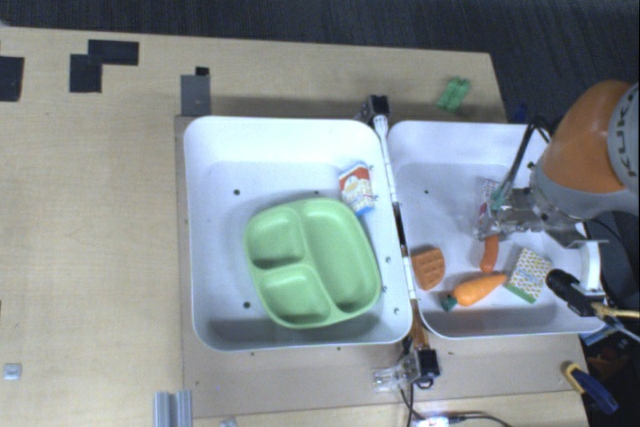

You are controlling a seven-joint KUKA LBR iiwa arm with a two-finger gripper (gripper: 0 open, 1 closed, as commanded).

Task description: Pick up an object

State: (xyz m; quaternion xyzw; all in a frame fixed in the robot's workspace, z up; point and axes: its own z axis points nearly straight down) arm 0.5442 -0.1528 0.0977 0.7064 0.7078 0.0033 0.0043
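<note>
Where the wooden surface (pixel 90 245) carries them, two white bins sit side by side, edges touching.

Left bin (pixel 215 155), contents, two items:
- One green divided plate (pixel 312 261), three compartments, lying flat toward the near right part of the bin.
- One small snack packet (pixel 357 187), red, white and blue, just beyond the plate's far right edge, near the bin's right wall.

Right bin (pixel 440 155), contents, four items:
- One orange waffle-like piece (pixel 428 267), near the left wall.
- One toy carrot (pixel 475 290), lying on its side, green end to the left.
- One small orange-red stick (pixel 488 254), upright or nearly so, directly under the end effector.
- One patterned card (pixel 527 274), tilted, just right of the carrot.

One end effector (pixel 492 227), reaching in from the right, low over the right bin at the stick's top end; whether its fingers are apart or together cannot be told.

One green scrap (pixel 453 94) lies on the surface beyond the right bin.
</note>
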